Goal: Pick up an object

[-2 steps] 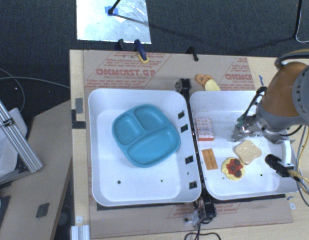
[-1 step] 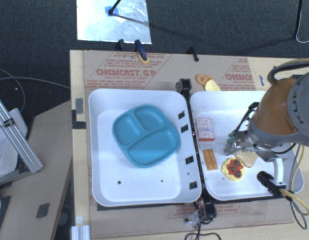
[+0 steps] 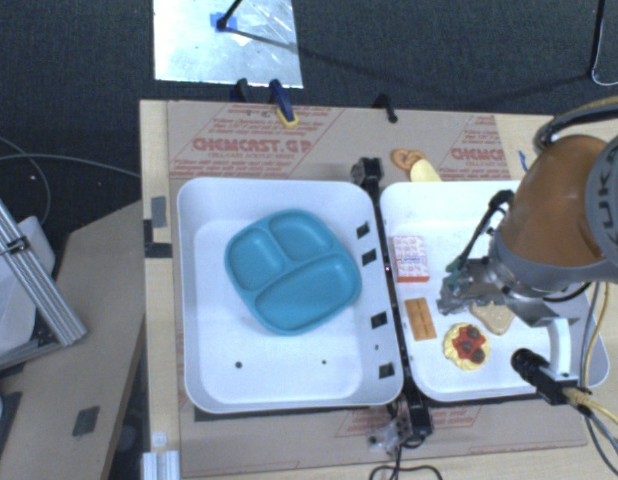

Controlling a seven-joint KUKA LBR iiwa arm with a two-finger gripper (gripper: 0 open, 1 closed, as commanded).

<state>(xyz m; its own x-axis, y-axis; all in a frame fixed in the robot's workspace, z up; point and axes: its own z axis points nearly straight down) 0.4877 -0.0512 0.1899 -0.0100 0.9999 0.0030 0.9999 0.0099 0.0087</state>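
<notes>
The right bin (image 3: 429, 208) holds a white packet with red print (image 3: 408, 256), an orange cracker-like bar (image 3: 419, 318), a small pizza toy (image 3: 466, 346) and a beige piece (image 3: 494, 317) partly under the arm. My gripper (image 3: 464, 293) hangs low over this bin, between the orange bar and the beige piece, just above the pizza toy. The grey and orange wrist hides much of it. Nothing shows between its fingers.
The left bin (image 3: 204, 218) holds a blue divided plate (image 3: 291, 270). A yellow toy (image 3: 425, 172) and a tan one (image 3: 407, 158) lie on the cardboard behind the right bin. A black divider (image 3: 384, 268) with clips runs between the bins.
</notes>
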